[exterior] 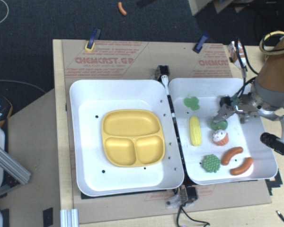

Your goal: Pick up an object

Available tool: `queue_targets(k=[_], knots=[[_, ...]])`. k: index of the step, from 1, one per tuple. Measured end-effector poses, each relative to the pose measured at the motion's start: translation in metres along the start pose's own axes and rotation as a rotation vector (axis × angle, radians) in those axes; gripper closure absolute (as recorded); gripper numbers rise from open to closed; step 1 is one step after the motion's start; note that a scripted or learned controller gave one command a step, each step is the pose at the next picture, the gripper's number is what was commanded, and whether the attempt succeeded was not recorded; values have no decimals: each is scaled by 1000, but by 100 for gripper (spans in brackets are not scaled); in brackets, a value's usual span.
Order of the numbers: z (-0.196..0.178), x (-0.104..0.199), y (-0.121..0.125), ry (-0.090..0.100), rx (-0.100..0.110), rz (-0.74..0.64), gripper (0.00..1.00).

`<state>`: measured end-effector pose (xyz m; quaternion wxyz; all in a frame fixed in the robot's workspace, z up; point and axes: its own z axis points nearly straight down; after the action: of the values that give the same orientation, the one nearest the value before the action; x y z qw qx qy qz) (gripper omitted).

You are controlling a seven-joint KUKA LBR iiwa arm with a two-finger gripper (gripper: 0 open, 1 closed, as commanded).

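From my station I see the pale wooden tabletop (61, 126) carrying two shallow white plastic bins side by side. The left bin (85, 141) holds a yellow three-compartment plastic tray (132, 137) at its centre. The right bin (258, 143) holds the toy food: a yellow corn cob (195, 130) at about nine o'clock, two orange-red sausages (237, 160) at five o'clock, a knobbly green broccoli piece (210, 163) at six o'clock, a flat green leaf shape (191, 103) at eleven o'clock, and a small red-and-white strawberry-like piece (221, 137) near the middle, with a small green piece (219, 125) just above it.

I judge the pick is under way but not done: every object lies in the bin. The grey arm's tool (225, 112) sits low over the small green piece, apparently touching it; I cannot tell how wide it is, or whether it grips anything.
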<state>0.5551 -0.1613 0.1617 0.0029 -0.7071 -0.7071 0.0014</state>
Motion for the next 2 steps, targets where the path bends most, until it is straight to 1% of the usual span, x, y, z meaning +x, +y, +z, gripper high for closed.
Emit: queue_targets(k=[1, 2], knots=[[56, -10, -3, 0, 1, 1, 0], [78, -9, -3, -1, -2, 0, 0]])
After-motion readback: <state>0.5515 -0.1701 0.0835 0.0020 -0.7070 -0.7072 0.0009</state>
